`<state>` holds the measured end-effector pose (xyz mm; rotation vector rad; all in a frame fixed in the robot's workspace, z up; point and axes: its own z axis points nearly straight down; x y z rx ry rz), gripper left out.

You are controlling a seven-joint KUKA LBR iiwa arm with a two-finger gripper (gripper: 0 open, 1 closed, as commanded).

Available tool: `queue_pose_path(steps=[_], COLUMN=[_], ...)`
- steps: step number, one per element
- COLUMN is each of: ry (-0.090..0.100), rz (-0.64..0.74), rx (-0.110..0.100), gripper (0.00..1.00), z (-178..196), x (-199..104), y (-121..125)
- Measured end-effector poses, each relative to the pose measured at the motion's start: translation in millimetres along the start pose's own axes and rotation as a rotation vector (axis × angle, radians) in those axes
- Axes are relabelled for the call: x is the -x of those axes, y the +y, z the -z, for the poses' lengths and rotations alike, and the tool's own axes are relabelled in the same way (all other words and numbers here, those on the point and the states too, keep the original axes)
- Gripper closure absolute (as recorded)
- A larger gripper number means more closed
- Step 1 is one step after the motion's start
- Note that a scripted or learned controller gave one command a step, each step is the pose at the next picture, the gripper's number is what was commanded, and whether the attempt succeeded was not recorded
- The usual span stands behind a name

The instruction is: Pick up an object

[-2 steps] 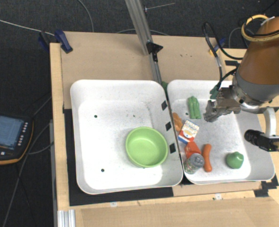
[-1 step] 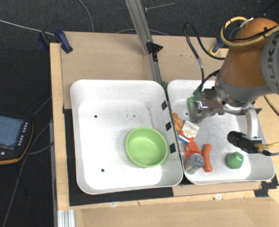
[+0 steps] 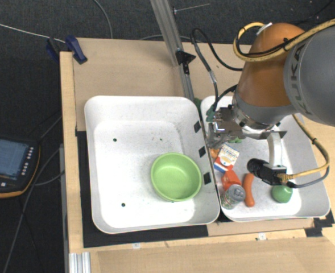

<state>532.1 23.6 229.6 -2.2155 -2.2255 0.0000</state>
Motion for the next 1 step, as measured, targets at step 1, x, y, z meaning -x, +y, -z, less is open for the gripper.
queue_pose_path(steps=[1], ry=[0.001], rz=[0.001], rx=[0.002], gripper=[1.00], z=[13.6], x=[-50.9], y=[1.3])
